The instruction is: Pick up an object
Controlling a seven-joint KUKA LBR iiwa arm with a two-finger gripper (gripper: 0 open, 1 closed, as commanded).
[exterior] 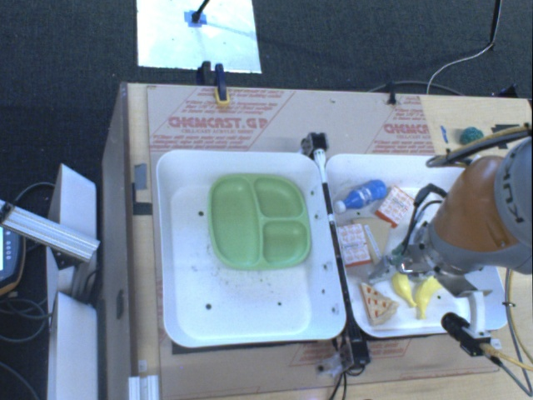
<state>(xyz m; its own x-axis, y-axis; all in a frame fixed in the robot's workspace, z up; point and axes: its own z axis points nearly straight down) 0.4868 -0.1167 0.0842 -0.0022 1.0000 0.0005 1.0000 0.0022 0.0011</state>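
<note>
My arm (487, 215) comes in from the right, its orange band sitting over the right bin (500, 319). My gripper (405, 261) is low inside that bin, just above the yellow bananas (415, 291); whether it is wide, narrow or holding anything I cannot tell, since the wrist hides that part. Contents of the right bin: a blue and white bottle (363, 196) lying on its side near the far left corner, a red and white packet (395, 206) just beside it, a second red-patterned packet (355, 244) nearer the dividing rim, an orange waffle-textured wedge (379, 304) at the near left, touching or nearly touching the bananas. Left bin (183, 307): a green divided plate (258, 221) with three compartments, lying flat toward the far side; dark specks scattered over the white floor in front of it. The bench (275, 115) top is tan board printed with red lettering. A clamp (218, 83) with a yellow and blue body sits on the far edge. Beyond the bench, dark carpet (67, 57) with a white sheet (200, 23) on it. A grey metal bracket (50, 230) and white panels stand to the left of the bench. A cable (466, 57) trails over the carpet at the far right.
</note>
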